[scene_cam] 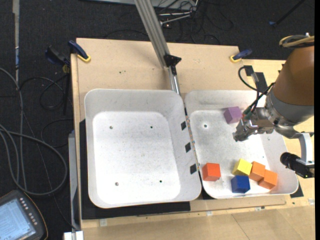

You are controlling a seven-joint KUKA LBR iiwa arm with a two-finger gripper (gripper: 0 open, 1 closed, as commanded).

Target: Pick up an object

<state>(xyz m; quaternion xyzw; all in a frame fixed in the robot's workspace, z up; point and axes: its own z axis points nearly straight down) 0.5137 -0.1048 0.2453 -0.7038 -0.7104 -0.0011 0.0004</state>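
Dark carpeted floor (35, 29) strewn with black cables (25, 134).

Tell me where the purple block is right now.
The purple block lies in the right bin, toward its far side, just left of the gripper and apart from the other blocks.

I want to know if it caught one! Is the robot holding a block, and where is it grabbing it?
Nothing is held. The end effector hangs over the right bin, just beside the purple block, with no block between its fingers.

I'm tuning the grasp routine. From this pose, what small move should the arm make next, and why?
Probably a short shift toward the purple block, then a descent. The pincer sits in the right bin just beside that block, its closest target; the orange, yellow and blue blocks cluster farther off at the bin's near edge.
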